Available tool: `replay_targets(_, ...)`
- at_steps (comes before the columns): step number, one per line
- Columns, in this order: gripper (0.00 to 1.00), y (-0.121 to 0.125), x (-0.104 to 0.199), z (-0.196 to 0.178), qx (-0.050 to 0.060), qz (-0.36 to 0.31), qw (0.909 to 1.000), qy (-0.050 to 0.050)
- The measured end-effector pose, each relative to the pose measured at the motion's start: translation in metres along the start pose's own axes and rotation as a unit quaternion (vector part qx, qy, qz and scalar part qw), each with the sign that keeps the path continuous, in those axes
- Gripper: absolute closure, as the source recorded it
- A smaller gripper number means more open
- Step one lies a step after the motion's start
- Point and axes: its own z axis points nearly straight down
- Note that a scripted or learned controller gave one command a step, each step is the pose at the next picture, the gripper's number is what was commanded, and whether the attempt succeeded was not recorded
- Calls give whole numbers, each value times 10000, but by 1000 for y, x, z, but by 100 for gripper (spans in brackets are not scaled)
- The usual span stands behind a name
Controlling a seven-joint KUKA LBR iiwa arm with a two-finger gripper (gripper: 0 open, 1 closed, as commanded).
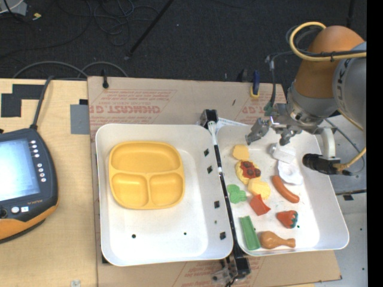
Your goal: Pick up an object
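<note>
Bench cardboard carries two white bins side by side: the left bin (pixel 119 244) holds a yellow divided tray (pixel 146 174) toward its far left corner, and the right bin (pixel 326 220) holds all the loose toy food. Over the right bin's far edge hangs the grey arm (pixel 326 70), its gripper (pixel 273 133) spread wide with nothing between the fingers, one finger (pixel 258 130) out over the far left part of the bin and the other (pixel 287 134) nearer the middle of that edge. Below it, toward the near edge, the pieces run in a loose column along the bin's left wall: a pizza slice (pixel 248 171), a yellow block (pixel 241 152) just beyond it and closest to the gripper, a yellow lump (pixel 260 188), a green broccoli piece (pixel 236 193), a red wedge (pixel 259 205), a green stick (pixel 249 232) lying roughly along the left wall, and a drumstick (pixel 277 240) by the near edge. A sausage (pixel 285 188) lies slantwise mid-bin, with a strawberry (pixel 287 218) nearer. The yellow block looks the likeliest target, a short drop toward the near side; the right half of the bin offers freer room than the crowded wall side
</note>
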Motion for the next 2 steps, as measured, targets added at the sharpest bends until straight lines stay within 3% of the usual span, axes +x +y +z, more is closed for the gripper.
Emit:
replay_targets(1,0,-46,84,14,39,-24,10000,20)
replay_targets(2,100,-44,78,4,28,9,10000,6)
